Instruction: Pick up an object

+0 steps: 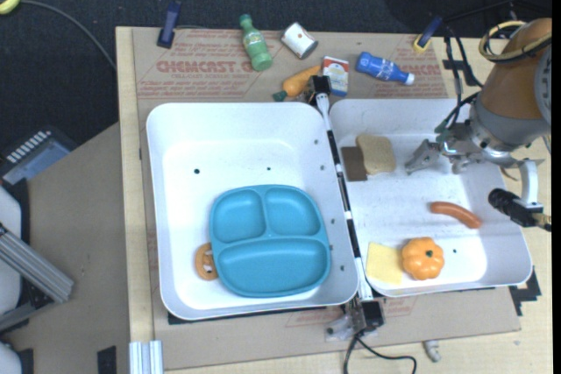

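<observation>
The right bin (399,206) holds a tan bread slice (378,154) with a brown square piece (353,163) at its left. It also holds an orange-red sausage (455,213), a small orange pumpkin (422,258) and a yellow cheese slice (382,264). My gripper (438,160) hangs over the bin's upper right part, just right of the bread and above the sausage. Its fingers stand spread open with nothing between them.
In the left bin (228,144) lie a blue divided plate (267,239) and a pretzel (205,262). On the board behind the bins lie a green bottle (256,44), a white can (299,39), a small carton (334,74) and a blue bottle (384,68).
</observation>
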Action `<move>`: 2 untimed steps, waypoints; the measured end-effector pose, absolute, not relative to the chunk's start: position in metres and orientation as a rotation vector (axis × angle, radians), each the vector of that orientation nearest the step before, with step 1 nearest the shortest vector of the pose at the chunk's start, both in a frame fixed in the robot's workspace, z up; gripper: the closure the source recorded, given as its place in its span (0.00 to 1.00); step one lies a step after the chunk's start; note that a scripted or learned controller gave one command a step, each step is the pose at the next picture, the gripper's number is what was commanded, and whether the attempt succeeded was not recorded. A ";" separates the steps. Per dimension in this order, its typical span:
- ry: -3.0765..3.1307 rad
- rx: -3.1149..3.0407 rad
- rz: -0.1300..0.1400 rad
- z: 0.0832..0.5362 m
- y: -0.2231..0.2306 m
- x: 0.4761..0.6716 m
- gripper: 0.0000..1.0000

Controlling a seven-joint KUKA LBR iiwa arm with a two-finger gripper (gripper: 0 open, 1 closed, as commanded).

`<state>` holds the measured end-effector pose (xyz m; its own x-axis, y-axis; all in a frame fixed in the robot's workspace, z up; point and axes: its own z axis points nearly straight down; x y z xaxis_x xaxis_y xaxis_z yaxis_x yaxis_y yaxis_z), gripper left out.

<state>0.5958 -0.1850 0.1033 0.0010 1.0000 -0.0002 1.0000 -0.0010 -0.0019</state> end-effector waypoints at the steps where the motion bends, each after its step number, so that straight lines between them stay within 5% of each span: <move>1: -2.219 -2.214 -0.004 0.084 -0.217 0.552 0.00; 2: -2.220 -2.213 -0.007 0.085 -0.220 0.522 0.00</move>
<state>0.5222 -0.2196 0.0846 -0.0034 1.0000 0.0082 1.0000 0.0034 -0.0019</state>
